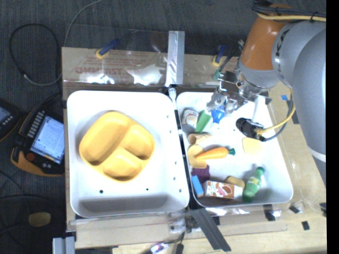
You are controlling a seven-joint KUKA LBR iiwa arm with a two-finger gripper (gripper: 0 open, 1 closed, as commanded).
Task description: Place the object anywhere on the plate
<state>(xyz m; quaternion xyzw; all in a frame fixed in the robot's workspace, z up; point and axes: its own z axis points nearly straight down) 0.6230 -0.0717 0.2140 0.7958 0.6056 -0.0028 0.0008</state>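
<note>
White twin bins [74, 194] sit on a cardboard-lined bench [79, 62] above dark carpet [42, 15]; the pincer [220, 110] grips a small blue object [217, 115].

Teach pendant [42, 142] left of bench, cables [32, 52] above
</note>
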